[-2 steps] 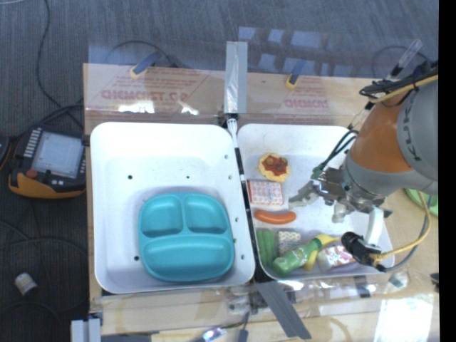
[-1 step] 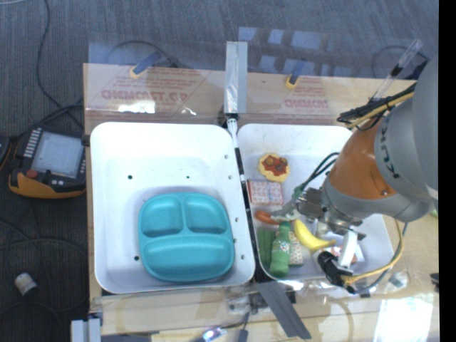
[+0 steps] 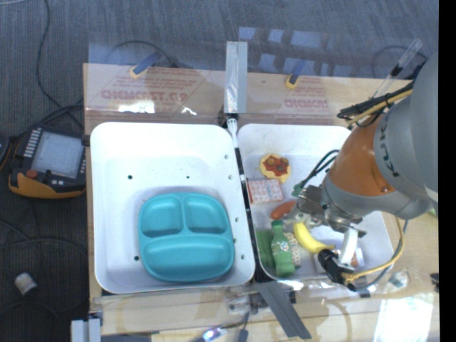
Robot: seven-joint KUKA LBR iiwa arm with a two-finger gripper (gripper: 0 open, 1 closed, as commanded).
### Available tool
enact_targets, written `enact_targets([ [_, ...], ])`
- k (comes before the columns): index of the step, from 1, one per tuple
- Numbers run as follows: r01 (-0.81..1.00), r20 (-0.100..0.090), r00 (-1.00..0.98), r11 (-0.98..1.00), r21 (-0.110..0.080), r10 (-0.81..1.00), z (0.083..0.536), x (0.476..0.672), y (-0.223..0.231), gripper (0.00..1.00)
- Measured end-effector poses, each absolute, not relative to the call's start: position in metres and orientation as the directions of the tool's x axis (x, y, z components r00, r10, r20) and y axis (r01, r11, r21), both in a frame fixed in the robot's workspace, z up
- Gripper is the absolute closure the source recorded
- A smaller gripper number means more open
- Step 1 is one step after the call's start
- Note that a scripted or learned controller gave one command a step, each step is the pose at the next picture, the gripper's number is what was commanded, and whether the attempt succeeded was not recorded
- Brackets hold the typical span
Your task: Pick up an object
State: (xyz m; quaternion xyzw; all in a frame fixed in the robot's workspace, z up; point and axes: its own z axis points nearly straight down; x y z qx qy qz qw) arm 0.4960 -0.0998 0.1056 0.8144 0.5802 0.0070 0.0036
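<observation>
Yellow curved banana point(image 3: 308, 238) in right white bin point(image 3: 313, 137), near side, just beside green bottle point(image 3: 282, 248). Grey two-finger gripper point(image 3: 318, 206) over banana's far end; clenched or released, cannot tell. Small round pizza toy point(image 3: 275, 166) farther back. Teal divided tray point(image 3: 187, 235) in left white bin point(image 3: 142, 148).

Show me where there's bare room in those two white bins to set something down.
In the left bin, the far half is bare, from the back wall to the blue tray. In the right bin, a bare strip runs between the back wall and the toy pizza. Its near half is crowded with the green bottle, banana and gripper.
</observation>
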Motion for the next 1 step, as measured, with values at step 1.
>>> enact_targets([
  [1,0.918,-0.006,0.397,-0.397,-0.002,0.918,0.2337,0.5334,-0.1108,1.00],
])
